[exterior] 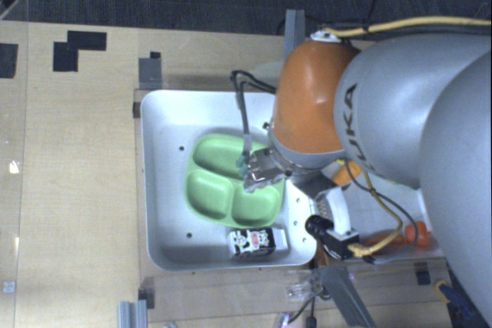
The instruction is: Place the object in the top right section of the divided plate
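Observation:
A light green divided plate [219,184] lies in the left white bin [161,165]. The plate's right side is covered by the arm. My gripper [257,171] hangs over the right part of the plate, between its upper and lower sections; the wrist hides its tips. A small black and white box [254,240] lies in the same bin, just below the plate near the front wall.
The grey arm with its orange band [307,100] fills the right half of the view and hides most of the right bin. An orange object [419,234] and cables [361,242] lie near the bench's front right. Black markers [77,48] sit on the bench at far left.

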